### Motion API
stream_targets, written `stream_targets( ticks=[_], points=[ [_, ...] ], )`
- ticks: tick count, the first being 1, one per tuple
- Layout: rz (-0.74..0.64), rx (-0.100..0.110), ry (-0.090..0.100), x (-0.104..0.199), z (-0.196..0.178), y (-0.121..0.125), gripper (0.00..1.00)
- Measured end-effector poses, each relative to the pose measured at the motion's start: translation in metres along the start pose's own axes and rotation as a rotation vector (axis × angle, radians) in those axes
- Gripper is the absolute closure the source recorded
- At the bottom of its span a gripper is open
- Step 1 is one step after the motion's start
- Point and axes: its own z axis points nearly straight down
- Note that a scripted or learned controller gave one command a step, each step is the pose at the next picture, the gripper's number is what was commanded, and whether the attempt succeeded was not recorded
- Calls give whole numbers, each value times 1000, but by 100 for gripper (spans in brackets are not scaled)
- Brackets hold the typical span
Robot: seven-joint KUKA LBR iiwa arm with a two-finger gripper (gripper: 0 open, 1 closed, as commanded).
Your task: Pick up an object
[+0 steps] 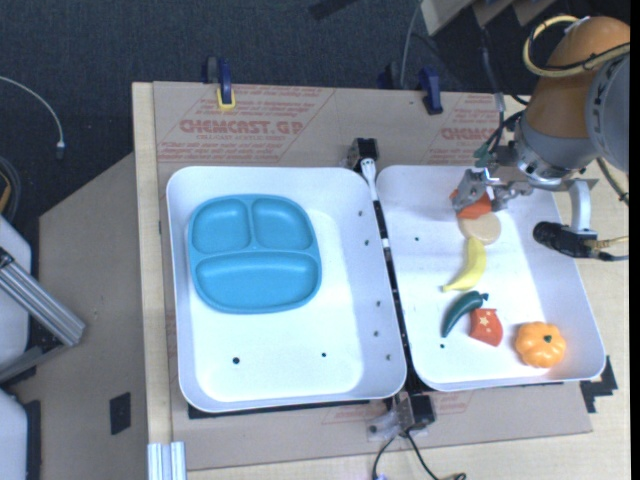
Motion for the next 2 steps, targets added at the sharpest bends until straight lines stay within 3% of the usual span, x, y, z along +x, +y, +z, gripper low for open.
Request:
stream_targets(
  ticks=[2],
  points=[
    [-1,-3,-1,10,-125,0,100]
  ],
)
